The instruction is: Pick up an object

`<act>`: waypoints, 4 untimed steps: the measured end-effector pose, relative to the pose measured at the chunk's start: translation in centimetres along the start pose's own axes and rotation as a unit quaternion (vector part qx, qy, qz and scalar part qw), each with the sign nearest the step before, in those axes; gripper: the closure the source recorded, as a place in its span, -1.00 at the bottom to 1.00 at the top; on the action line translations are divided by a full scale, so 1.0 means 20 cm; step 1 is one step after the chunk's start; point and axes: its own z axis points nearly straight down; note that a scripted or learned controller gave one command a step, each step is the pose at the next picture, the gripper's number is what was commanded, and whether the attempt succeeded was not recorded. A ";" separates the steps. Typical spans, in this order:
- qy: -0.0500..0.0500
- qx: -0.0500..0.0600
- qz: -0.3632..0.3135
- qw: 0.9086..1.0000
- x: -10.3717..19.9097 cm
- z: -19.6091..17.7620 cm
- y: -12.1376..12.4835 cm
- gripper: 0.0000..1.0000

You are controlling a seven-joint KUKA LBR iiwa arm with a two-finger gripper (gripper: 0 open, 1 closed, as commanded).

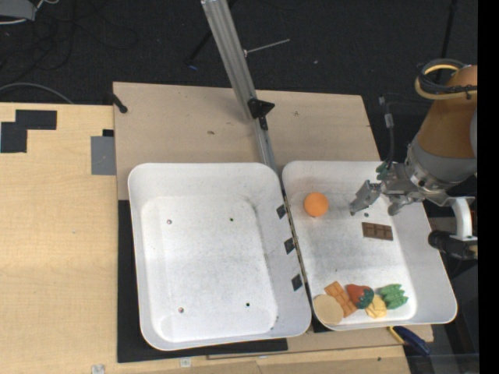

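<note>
- Two white bins sit side by side on your wooden bench (195, 123): the left bin (207, 255) and the right bin (437, 298).
- Your gripper (380, 199) hangs over the right bin, fingers spread apart, pinching nothing.
- Look for the round orange ball (316, 205), just left of the gripper.
- A flat brown chocolate bar (378, 231) lies below the gripper.
- Little toy foods (362, 298) bunch together in the near corner.

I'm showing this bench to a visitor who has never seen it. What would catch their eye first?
Probably the orange ball, bright against the right bin near its left wall. Next, the grey arm's gripper hovering above that bin, just right of the ball, with a small brown block below it. Then the colourful heap of small toys by the bin's near edge.
</note>
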 end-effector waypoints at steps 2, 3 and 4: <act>-0.002 -0.005 0.000 1.000 0.00 0.46 0.00 -1.00; -0.001 -0.006 0.003 1.000 -0.01 0.40 0.00 1.00; -0.001 -0.005 0.003 1.000 -0.02 0.09 -0.02 1.00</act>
